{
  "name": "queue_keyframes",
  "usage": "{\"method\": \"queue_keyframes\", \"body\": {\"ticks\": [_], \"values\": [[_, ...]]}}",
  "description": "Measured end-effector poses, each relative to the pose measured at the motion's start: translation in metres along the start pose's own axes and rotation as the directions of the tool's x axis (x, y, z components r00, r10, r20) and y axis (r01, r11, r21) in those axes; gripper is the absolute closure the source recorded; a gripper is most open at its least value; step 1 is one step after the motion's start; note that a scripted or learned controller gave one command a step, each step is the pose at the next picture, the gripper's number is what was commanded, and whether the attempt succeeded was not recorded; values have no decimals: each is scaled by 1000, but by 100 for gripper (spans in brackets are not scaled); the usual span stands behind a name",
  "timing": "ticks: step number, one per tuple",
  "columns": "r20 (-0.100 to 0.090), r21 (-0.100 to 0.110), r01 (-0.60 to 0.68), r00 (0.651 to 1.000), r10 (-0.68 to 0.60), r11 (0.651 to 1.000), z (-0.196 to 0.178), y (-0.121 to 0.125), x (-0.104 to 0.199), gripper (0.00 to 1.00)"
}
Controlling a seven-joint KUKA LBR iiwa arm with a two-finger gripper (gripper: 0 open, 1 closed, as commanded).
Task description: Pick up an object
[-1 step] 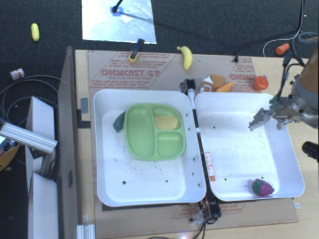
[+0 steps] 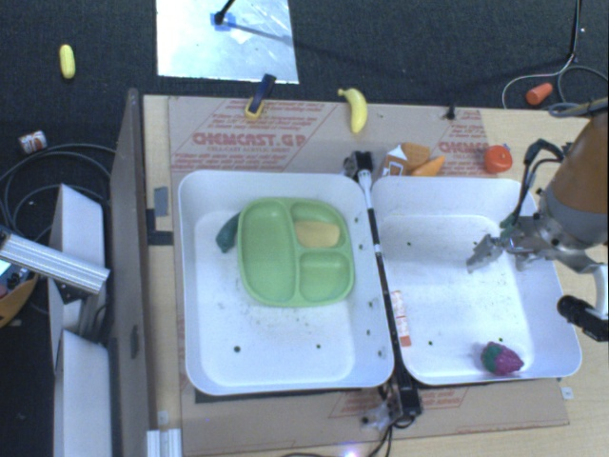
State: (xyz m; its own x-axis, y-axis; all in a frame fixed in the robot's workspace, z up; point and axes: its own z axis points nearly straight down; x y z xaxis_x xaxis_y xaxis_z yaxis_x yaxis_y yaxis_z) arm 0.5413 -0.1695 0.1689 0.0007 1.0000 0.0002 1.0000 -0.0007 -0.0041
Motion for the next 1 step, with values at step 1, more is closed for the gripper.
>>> {"method": "queue_keyframes", "body": {"ticks": [1], "values": [[-3,2,2,1000,-2,1000,43,-52,36,0]]}}
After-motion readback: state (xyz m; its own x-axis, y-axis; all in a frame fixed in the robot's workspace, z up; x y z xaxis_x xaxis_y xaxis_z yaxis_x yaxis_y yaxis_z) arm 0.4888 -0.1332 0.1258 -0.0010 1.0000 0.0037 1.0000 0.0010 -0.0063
